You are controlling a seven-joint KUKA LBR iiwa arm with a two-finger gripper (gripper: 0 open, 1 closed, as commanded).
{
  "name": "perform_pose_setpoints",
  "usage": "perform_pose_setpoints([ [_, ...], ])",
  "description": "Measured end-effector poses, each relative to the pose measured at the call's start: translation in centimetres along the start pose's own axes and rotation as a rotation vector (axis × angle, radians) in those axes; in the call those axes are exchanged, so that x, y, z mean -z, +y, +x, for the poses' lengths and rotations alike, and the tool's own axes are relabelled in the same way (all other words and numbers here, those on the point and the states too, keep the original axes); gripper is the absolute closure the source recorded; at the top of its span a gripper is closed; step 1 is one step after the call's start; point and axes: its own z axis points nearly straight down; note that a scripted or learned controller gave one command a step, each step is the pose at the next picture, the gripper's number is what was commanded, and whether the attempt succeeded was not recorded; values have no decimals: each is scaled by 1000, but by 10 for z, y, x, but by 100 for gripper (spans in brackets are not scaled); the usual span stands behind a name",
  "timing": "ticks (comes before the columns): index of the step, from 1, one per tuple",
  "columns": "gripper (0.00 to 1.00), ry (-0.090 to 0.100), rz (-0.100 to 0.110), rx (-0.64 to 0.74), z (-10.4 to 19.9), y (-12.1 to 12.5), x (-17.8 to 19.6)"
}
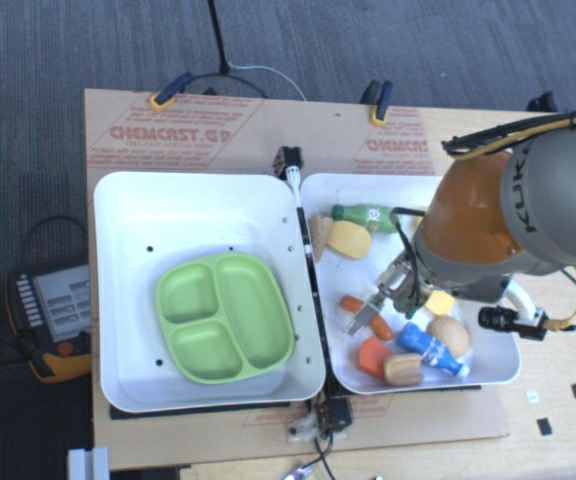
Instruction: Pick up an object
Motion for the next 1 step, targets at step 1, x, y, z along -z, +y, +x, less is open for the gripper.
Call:
perform_pose_setpoints([
  [1,0,8,3,-98,6,-3,-11],
])
